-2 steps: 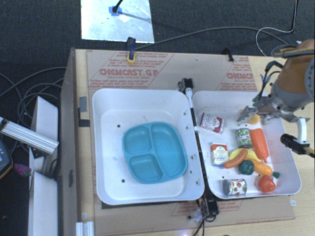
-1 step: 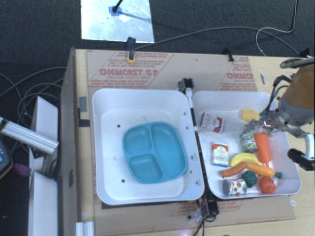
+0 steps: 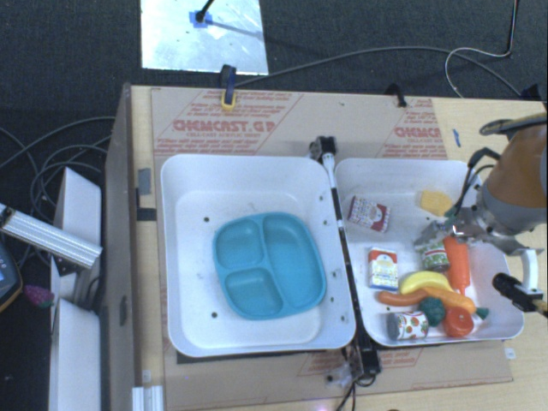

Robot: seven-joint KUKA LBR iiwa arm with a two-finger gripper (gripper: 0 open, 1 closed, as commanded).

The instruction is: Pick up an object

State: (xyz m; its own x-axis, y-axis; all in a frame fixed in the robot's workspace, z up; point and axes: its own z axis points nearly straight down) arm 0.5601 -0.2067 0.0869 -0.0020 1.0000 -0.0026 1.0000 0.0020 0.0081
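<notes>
We see gripper point(image 3: 438, 232) low in right bin point(image 3: 402, 171), by green can point(image 3: 435, 256) & carrot point(image 3: 458, 264); can't tell how jaws stand. Left bin point(image 3: 184, 255): blue tray point(image 3: 269, 265).

Surface point(image 3: 282, 114) covered in printed cardboard, bearing two shallow white bins side by side: left bin point(image 3: 184, 229), right bin point(image 3: 394, 171), touching along the middle. Yellow-and-black clamp point(image 3: 228, 88) at the far edge.

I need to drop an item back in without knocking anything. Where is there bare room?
Free: the right bin's back strip behind the red-and-white packet, and the blue tray's compartments in the left bin. Crowded: the front right corner around the banana, by the gripper.
</notes>
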